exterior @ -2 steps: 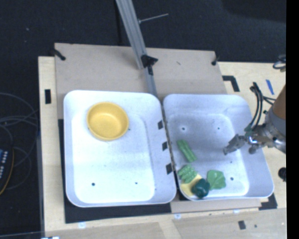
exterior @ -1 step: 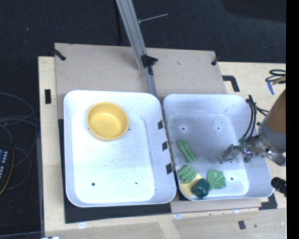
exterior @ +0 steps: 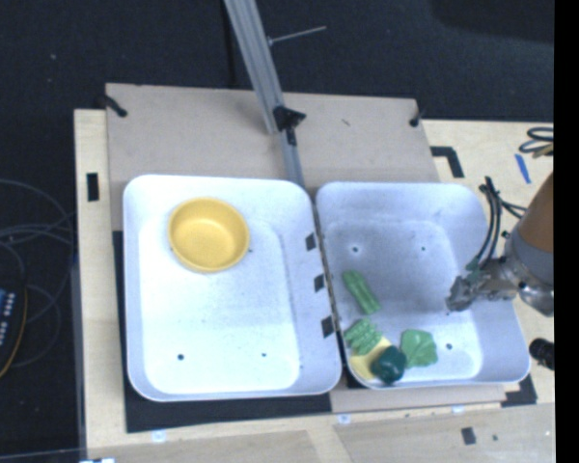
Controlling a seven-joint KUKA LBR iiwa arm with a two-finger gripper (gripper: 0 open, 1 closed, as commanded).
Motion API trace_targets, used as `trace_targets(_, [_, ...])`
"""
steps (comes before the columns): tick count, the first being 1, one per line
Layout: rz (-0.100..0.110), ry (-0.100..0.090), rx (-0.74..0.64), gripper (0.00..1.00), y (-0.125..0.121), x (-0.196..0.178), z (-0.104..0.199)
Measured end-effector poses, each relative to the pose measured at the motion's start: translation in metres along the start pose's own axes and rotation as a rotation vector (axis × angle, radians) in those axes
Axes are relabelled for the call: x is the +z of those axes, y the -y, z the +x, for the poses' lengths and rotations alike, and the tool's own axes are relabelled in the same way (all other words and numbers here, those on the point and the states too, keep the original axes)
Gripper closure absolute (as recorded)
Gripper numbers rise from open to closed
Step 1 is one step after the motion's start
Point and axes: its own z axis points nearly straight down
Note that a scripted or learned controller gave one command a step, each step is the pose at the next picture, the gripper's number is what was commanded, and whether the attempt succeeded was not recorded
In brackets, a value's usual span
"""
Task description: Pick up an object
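Grey and orange, the arm (exterior: 536, 239) comes in from the right edge and bends down over the right bin (exterior: 386, 210), its wrist tilted toward the middle of that bin. The gripper (exterior: 460, 297) hangs at the bin's right side, above the bare white floor, with its tip pointing down and to the left. It is too small and dark to tell how the pincer is set, and nothing can be made out between its tips.

The things to pick lie in the lower part of the same bin, left of the gripper and apart from it. A long green piece (exterior: 360, 292) lies slanted near the divider between the bins. Below it sits a ridged green piece (exterior: 363, 336), resting partly on a yellow piece (exterior: 367, 365) at the bin's lower edge. A dark green ball (exterior: 389, 365) touches the yellow piece on its right, and a light green lump (exterior: 420, 347) sits just beside the ball, nearest to the gripper.

In the left bin (exterior: 222, 326) a yellow bowl (exterior: 208, 234) stands upright near the upper left corner.
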Motion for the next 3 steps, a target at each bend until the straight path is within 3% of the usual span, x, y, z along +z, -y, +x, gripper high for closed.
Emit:
trace_targets(1, [-0.002,0.002,-0.001,1.0,0.004,-0.043,-0.001])
trace_targets(2, [0.0,0.001,-0.001,1.0,0.003,-0.062,-0.001])
trace_targets(3, [0.002,0.0,-0.005,1.0,-0.013,-0.055,0.047])
